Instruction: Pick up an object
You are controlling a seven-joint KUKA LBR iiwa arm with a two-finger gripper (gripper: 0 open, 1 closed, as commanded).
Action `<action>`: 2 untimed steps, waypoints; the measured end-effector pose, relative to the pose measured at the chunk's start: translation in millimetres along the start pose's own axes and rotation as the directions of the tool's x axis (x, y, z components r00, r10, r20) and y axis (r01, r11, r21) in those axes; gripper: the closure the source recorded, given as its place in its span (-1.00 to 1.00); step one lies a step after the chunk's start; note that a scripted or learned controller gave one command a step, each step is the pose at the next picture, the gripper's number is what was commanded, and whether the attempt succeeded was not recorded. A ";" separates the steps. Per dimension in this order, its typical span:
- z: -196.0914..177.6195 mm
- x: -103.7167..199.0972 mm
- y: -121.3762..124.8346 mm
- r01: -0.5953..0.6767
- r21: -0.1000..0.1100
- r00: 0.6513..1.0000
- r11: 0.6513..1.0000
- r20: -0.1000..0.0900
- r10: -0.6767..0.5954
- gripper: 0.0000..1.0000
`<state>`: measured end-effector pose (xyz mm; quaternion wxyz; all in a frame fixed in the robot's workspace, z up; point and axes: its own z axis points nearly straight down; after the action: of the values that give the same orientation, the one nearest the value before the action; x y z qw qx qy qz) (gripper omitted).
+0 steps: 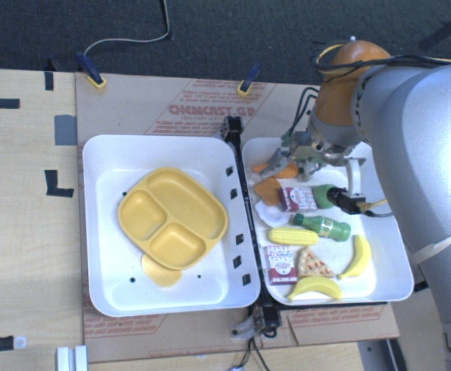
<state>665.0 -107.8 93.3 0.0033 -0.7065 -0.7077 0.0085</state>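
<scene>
I am looking at the hand (306,154) hanging low over the far end of the right bin (391,284), but I cannot tell from this slant whether it is released or clenched, so I am counting nothing as picked. Just beneath and beside it, orange pieces (270,185) are lying next to a small maroon carton (297,199). Moving outward, a green bottle (322,225), a corn cob (292,236), a pizza slice (315,264) and two bananas (318,287) are resting on the bin floor. In the left bin (101,207) a yellow divided tray (172,217) is sitting untouched. I judge the grasp and lift are both remaining.
</scene>
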 end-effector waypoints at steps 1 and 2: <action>-8.5 0.2 -1.5 0.001 0.008 1.000 1.000 -0.001 -0.001 1.00; -9.0 0.2 -0.9 0.001 0.005 1.000 1.000 0.000 -0.001 -1.00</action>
<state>664.2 -107.5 102.3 0.0054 -0.7060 -0.7082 0.0102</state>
